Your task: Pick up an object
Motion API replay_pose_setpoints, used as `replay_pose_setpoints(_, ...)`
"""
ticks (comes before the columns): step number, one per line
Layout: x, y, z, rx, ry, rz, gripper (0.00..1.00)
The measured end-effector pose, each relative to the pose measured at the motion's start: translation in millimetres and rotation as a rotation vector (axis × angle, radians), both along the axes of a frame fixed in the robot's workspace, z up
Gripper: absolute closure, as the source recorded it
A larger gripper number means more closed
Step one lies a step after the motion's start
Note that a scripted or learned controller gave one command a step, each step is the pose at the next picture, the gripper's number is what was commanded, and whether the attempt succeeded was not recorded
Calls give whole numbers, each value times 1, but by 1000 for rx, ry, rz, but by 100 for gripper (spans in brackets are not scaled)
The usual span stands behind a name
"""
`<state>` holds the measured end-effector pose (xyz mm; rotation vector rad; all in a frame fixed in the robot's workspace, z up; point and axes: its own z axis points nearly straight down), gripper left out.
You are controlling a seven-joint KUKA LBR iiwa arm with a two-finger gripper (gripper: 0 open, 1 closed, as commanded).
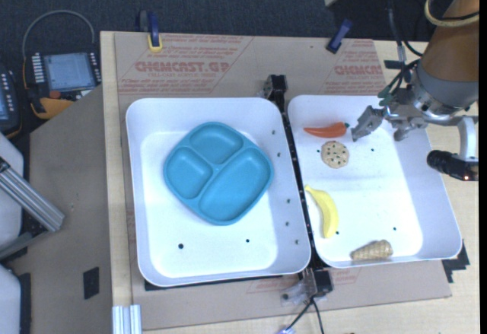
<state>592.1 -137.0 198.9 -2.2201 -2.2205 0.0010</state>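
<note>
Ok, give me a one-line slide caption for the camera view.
KUKA arm's hand hovers by a red chili pepper and cookie in the right bin; a blue divided plate sits in the left bin.

The arm (450, 43) enters from the right edge of the camera view, over the far right corner of the right bin (426, 195). An orange band sits above a grey wrist section. The wrist points toward the bin's far left part. The gripper (364, 127) hangs near the far edge of that bin, left of the wrist. Its two fingers (358, 131) are dark and lie close together; whether they are parted cannot be judged. Nothing is seen between them.
</note>
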Motion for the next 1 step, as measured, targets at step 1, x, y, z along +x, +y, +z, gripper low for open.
replay_pose_setpoints(1,6,6,-48,1,5,1,0)
